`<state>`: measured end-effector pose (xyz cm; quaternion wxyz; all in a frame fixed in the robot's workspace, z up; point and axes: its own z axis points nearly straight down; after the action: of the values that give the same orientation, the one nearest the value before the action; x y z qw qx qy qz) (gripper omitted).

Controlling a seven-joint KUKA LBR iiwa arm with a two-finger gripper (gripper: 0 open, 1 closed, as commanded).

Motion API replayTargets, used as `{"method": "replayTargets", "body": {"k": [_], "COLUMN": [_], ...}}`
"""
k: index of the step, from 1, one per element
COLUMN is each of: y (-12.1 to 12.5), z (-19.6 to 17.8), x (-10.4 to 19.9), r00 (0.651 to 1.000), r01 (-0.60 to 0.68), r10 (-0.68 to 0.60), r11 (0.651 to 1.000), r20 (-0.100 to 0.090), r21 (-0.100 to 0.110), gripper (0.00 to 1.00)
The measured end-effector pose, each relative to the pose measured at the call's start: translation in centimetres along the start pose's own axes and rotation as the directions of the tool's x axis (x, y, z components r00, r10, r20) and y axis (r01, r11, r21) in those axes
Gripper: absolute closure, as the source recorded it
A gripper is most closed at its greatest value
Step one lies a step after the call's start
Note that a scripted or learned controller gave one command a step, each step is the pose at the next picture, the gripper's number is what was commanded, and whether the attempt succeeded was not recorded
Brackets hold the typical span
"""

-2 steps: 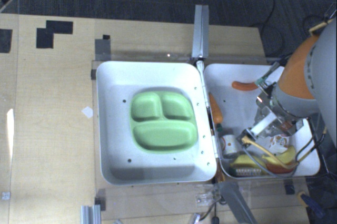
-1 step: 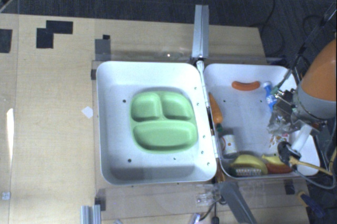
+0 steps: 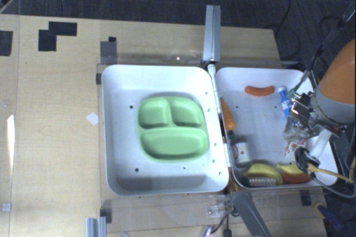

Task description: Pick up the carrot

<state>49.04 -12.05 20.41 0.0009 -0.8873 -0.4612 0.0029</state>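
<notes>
On the bench: two shallow white bins side by side — left bin (image 3: pixel 111 136) and right bin (image 3: pixel 261 77) — parted by a metal divider rail (image 3: pixel 212 35).
Left bin: holds a green sectioned tray (image 3: pixel 172 127), lying flat near the middle, with two small compartments at the far side and one long one at the near side.
Carrot (image 3: pixel 227 116): lies along the left wall of the right bin, just beside the divider, its orange body running lengthwise with the darker end toward the near side; nothing grips it.
Right bin, other contents: an orange sausage-shaped piece (image 3: pixel 260 90) near the far wall; a small white can (image 3: pixel 241 149) just below the carrot; a banana (image 3: pixel 262 171) and a red-and-yellow piece (image 3: pixel 293 173) along the near wall.
Arm (image 3: pixel 339 83): enters from the right, its orange band over the bin's right edge, wrist tilted down and inward.
Gripper (image 3: pixel 296 133): hangs over the right side of the right bin, well apart from the carrot — cables and fittings crowd it, so whether it is spread or closed cannot be told.
</notes>
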Motion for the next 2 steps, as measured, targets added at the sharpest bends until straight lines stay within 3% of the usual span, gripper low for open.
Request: {"method": "replayTargets", "body": {"k": [1,2], "y": [2.08,2.19], "z": [1.22,0.48], "x": [-3.34,-3.15], "r00": [0.955,0.958], "r01": [-0.297,-0.288], "r10": [0.297,0.288], "r11": [0.955,0.958], "r20": [-0.002,0.001], "r21": [-0.001,0.001], "gripper": [1.00,1.00]}}
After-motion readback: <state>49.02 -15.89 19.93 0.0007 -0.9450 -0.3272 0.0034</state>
